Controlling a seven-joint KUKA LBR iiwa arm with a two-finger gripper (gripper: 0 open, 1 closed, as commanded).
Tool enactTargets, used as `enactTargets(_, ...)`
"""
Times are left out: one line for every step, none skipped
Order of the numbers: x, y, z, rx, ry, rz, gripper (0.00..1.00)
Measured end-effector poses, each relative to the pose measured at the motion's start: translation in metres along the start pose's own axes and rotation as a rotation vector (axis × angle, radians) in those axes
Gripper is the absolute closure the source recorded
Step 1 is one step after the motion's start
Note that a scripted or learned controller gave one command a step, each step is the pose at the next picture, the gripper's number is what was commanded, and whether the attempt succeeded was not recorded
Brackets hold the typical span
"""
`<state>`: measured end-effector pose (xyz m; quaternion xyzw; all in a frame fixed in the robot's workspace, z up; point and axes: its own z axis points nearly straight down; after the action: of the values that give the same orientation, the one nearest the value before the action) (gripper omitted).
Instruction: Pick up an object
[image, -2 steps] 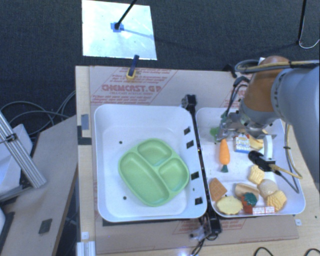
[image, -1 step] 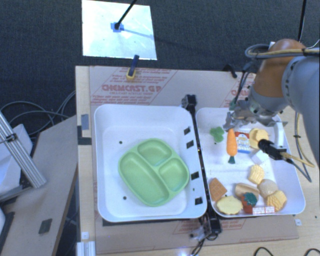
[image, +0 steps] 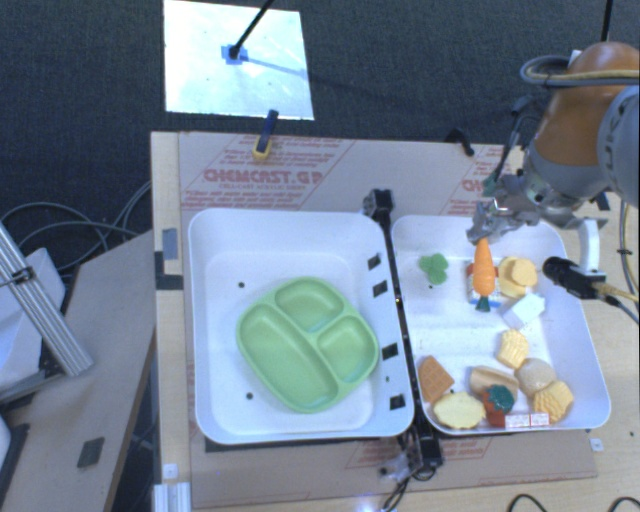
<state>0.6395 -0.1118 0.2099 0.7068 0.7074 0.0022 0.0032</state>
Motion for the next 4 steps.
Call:
enactTargets(0.000, 0.001, -0.016, 0.003, 0.001, -0.002, 1.00)
enactTargets(0.010, -0.040, -0.012, 0.009, 0.002, 0.000, 1.00)
enactTargets(0.018, -0.084, -0.006, 0.011, 0.002, 0.001, 1.00)
enactTargets(0.028, -0.138, -0.005, 0.011, 0.003, 0.001, 1.00)
